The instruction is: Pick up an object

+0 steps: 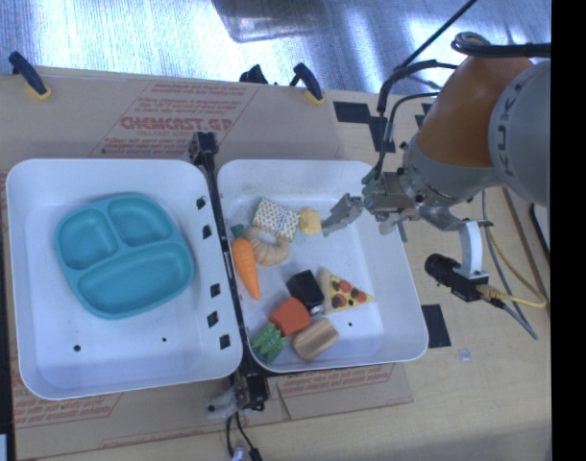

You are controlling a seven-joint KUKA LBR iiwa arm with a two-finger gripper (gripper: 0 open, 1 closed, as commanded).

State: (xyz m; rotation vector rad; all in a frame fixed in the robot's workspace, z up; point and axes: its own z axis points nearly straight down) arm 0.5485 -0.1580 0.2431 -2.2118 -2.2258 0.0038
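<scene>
My gripper (pixel 337 215) hangs over the upper middle of the right bin (pixel 399 286), reaching in from the right. Just left of its tip lies a small yellow piece (pixel 310 222), very close to it; whether they touch is unclear. Beside that piece sits a patterned cracker (pixel 276 219), with a beige ring (pixel 270 250) below it. An orange carrot (pixel 245 266) lies along the bin's left wall. Lower down are a black block (pixel 305 288), a pizza slice (pixel 344 295), a red block (pixel 290 316), a green vegetable (pixel 268 340) and a bread roll (pixel 315 338).
The left bin (pixel 43 353) holds a blue divided plate (pixel 125 253). A black divider rail (pixel 216 248) runs between the two bins. Cardboard (pixel 178 113) lies under both bins, held by clamps at the back edge.
</scene>
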